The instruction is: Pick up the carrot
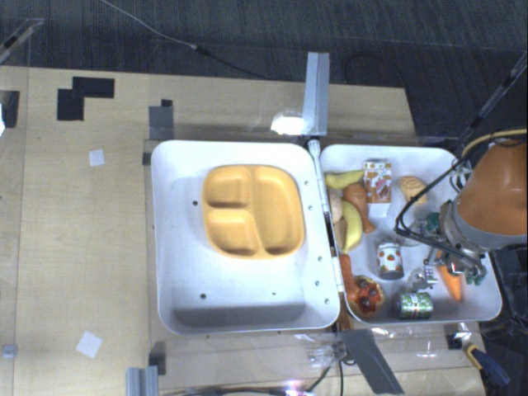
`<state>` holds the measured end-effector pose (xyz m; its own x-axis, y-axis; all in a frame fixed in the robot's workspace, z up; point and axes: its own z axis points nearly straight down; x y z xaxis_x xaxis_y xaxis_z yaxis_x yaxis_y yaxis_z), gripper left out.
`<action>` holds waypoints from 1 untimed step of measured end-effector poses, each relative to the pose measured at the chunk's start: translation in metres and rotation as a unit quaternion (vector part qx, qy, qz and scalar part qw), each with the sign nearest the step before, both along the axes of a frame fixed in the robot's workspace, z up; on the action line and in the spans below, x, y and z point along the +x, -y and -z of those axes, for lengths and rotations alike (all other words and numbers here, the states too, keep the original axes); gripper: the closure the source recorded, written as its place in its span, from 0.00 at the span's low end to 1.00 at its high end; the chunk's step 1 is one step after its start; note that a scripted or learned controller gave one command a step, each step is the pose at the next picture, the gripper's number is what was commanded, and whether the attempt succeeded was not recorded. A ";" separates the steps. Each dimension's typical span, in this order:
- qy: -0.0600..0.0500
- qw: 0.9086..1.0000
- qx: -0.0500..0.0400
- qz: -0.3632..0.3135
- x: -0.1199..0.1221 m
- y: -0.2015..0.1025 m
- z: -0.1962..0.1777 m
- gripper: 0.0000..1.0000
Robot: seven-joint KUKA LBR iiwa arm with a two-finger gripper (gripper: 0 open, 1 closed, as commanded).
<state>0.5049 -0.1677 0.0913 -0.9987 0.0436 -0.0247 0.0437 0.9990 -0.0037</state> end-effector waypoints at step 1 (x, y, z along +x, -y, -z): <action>-0.003 0.984 -0.005 -0.177 -0.012 0.035 0.001 0.00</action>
<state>0.4929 -0.2030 0.0900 -0.9517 -0.3065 -0.0174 -0.3063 0.9519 -0.0123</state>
